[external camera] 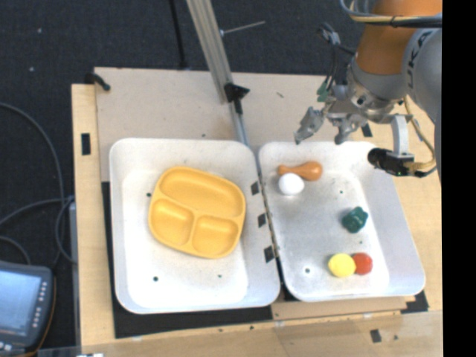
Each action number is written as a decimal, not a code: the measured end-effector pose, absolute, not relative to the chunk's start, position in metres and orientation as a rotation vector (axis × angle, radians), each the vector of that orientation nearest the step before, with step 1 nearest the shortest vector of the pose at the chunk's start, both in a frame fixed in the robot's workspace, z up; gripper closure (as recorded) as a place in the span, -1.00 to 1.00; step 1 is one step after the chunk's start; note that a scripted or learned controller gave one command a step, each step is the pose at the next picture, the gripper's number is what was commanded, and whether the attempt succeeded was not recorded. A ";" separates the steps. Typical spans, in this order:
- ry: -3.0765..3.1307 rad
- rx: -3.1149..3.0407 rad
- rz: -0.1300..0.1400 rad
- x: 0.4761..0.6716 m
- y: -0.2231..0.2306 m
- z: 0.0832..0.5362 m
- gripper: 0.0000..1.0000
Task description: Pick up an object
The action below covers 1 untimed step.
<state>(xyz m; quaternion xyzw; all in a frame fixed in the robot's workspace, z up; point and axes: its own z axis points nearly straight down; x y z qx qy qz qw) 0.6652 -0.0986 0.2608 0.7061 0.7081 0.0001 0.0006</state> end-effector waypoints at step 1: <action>2.224 2.217 -0.001 0.665 -0.099 0.261 -1.00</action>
